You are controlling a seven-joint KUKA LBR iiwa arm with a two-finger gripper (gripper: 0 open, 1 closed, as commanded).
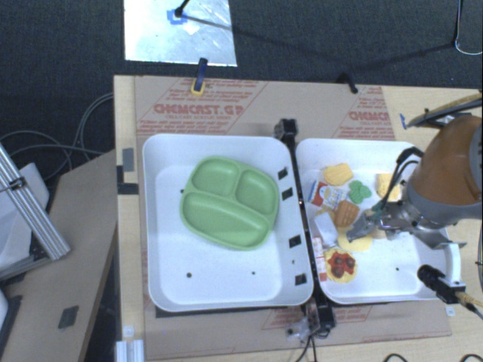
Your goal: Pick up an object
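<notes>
I read "CHEMCAST GP" in red, printed upside down on the brown board (226, 104) under my bins, and again, partly cut off, toward the right.

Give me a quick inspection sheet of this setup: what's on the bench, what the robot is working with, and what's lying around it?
Surface: brown board with red lettering, bearing two white bins side by side.
Job's things: right bin holds small toy foods, among them a yellow piece, a green piece, a waffle-like piece and a round piece with red topping.
Clutter: left bin holds a green divided plate.
Grippers: hand sits low over the foods in the right bin; grip unclear.
Cables: grey cables trail left of the bench; wires at the front edge.
Surroundings: dark carpet, a shiny sheet behind the bench, a metal frame at left.
</notes>
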